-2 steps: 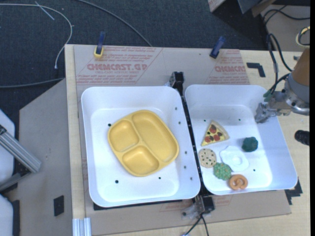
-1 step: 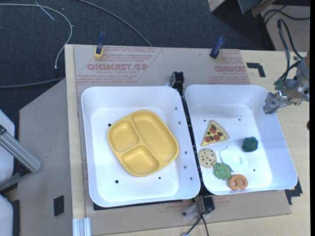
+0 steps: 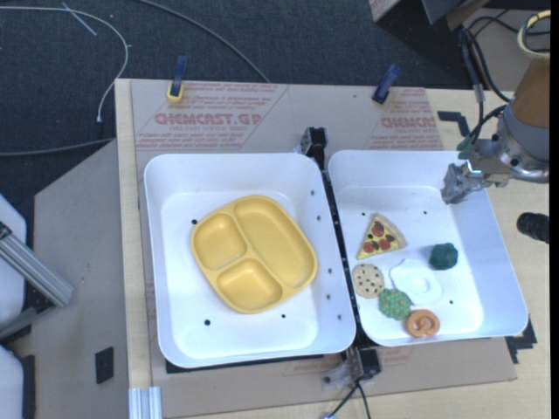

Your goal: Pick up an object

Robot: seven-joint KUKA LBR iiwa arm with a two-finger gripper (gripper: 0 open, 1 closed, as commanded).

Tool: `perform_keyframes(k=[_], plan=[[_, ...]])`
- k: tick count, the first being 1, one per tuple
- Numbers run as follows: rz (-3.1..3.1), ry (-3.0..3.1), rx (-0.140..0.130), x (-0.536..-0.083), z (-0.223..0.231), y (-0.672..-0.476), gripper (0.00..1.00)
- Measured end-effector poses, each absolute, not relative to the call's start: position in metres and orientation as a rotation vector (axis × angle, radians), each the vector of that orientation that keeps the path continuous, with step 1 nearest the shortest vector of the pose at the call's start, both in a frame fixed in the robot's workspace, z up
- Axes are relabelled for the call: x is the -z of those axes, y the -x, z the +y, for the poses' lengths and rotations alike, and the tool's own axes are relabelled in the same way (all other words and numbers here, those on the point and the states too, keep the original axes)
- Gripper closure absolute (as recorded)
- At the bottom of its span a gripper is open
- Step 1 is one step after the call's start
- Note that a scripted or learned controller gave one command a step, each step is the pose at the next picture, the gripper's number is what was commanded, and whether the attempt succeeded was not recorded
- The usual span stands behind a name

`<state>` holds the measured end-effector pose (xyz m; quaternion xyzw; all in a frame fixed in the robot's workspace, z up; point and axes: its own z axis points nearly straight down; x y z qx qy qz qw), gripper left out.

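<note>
Your toy foods sit low in the right bin (image 3: 489, 225): pizza slice (image 3: 382, 236), cookie (image 3: 368, 280), fried egg (image 3: 416, 278), broccoli (image 3: 395, 304), pretzel (image 3: 423, 323), dark green piece (image 3: 444, 256). Your gripper (image 3: 456, 186) hovers over that bin's upper right corner, well apart from them; whether it's open, you can't tell. Left bin (image 3: 175, 312) holds a yellow divided tray (image 3: 253, 253).

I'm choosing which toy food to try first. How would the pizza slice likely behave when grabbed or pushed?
The pizza slice looks thin and flat against the right bin floor, so the pincer may struggle to get under its edges. It probably slides rather than rolls if pushed. It seems small and likely light.
</note>
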<state>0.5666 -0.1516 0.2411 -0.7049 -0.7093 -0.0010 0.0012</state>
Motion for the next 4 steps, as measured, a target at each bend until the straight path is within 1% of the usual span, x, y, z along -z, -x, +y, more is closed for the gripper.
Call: perform_keyframes(k=[1,2,3,4], plan=[[-2.226,2.211,0.000,-0.232,-0.092,-0.563,1.00],[-2.226,2.211,0.002,-0.235,-0.038,-0.563,1.00],[-2.225,2.211,0.001,-0.242,0.011,-0.549,1.00],[-2.225,2.212,-0.001,-0.235,0.054,-0.541,1.00]])
